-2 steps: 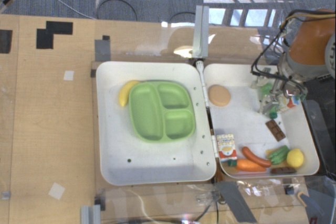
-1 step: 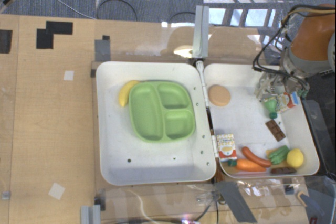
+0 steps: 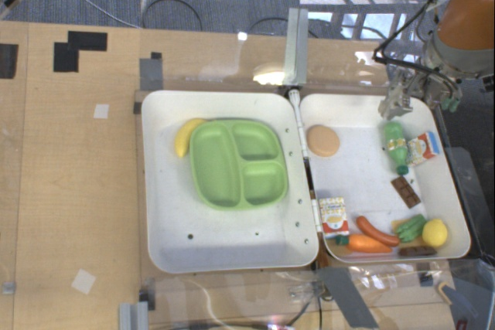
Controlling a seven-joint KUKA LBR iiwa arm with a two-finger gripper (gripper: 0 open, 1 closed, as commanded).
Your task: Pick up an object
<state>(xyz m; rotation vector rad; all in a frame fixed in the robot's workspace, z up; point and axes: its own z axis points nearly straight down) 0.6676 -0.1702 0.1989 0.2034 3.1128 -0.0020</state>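
The gripper (image 3: 397, 106) hangs over the far right corner of the right bin (image 3: 363, 166), just above the top of a green bottle (image 3: 396, 146). Its fingers are small and blurred against the bin's white floor, so whether they are spread or pressed together cannot be told, and nothing can be seen held between them. The arm (image 3: 464, 15), with its orange band, enters from the upper right.

The green bottle lies lengthwise near the bin's right wall, touching or just beside a small red, white and blue carton (image 3: 423, 147). A brown chocolate bar (image 3: 405, 192) lies just below them. A round tan bun (image 3: 322, 141) sits apart near the bin's left wall. Along the near edge crowd a small juice box (image 3: 332, 214), a sausage (image 3: 377, 231), a carrot (image 3: 368, 245), a green vegetable (image 3: 410, 227) and a lemon (image 3: 435, 233). The middle of this bin's floor is bare, leaving open room between the bun and the bottle.

In the left bin (image 3: 178, 236) a green divided plate (image 3: 237, 163) sits toward the centre, with a banana (image 3: 184, 137) tucked against its upper left rim. The near part of that bin's floor is open.
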